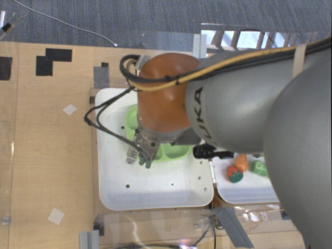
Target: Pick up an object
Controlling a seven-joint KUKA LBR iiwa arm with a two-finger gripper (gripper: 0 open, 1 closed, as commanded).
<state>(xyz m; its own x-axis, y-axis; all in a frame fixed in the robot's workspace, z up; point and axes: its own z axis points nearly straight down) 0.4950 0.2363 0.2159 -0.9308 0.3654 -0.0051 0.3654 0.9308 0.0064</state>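
Note:
My gripper (139, 160) hangs low over the left white bin (155, 193), below the orange wrist band. A light green object (171, 151) lies in that bin just right of the gripper and runs up behind the wrist, which hides most of it. In the right bin (244, 193) lie an orange and red piece with a dark green end (237, 169) and a green piece (259, 167). The arm covers much of that bin.
The grey arm spans the right half of the view. Black cables (106, 113) loop off the wrist over the left bin's upper left corner. Wooden bench (46, 154) lies to the left, with black marker squares at its top.

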